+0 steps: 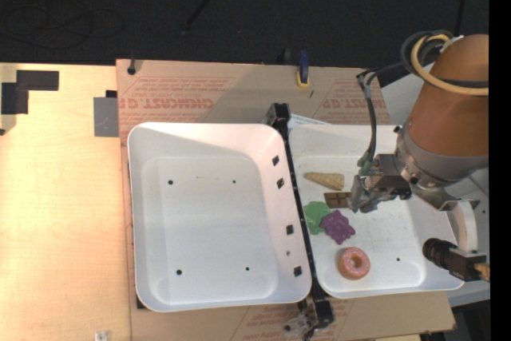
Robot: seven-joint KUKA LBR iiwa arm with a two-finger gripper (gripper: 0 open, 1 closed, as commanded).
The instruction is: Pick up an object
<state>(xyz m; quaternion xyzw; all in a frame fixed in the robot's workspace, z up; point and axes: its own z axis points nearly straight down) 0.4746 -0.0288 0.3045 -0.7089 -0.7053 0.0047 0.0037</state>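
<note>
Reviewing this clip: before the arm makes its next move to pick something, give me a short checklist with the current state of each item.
1. Objects available in the right bin: ok. A pink donut, purple piece, green piece, tan cone and brown block lie there.
2. Tool over the right bin: ok, it sits near the brown block.
3. Tool holding an object: cannot tell.
4. Targets separated: not ok. The green and purple pieces touch.
5. Donut free of neighbours: ok, it lies apart.
</note>
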